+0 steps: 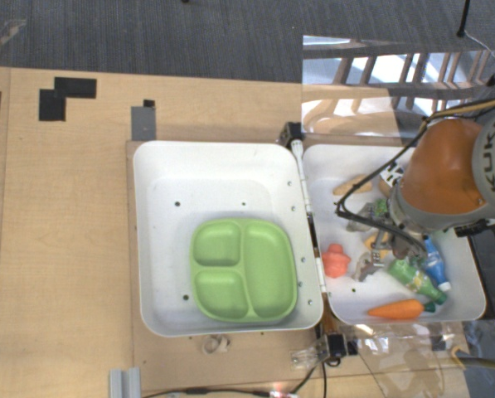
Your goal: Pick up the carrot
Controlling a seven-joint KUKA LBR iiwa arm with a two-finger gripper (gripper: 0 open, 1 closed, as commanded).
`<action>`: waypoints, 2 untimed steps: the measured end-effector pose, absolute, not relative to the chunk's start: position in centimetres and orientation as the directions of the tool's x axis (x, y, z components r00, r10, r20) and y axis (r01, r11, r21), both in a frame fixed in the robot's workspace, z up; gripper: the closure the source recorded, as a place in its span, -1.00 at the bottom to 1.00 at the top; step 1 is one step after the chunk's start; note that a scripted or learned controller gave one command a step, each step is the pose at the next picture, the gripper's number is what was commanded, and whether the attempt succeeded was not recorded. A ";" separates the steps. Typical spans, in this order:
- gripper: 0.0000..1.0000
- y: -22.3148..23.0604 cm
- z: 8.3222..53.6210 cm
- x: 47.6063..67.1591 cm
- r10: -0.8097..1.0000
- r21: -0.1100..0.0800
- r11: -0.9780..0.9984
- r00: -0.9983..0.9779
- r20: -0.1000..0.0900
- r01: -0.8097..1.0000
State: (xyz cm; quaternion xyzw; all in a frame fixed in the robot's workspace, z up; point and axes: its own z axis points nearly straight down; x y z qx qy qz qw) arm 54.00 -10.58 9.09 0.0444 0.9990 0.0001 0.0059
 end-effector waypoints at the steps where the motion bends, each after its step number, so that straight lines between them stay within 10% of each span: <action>1: -1.00 -10.6 9.1 54.0 0.089 0.001 0.996 -0.996 -0.012 0.089; 2: -1.00 -10.6 9.1 54.0 0.089 0.001 0.996 -0.996 -0.012 0.089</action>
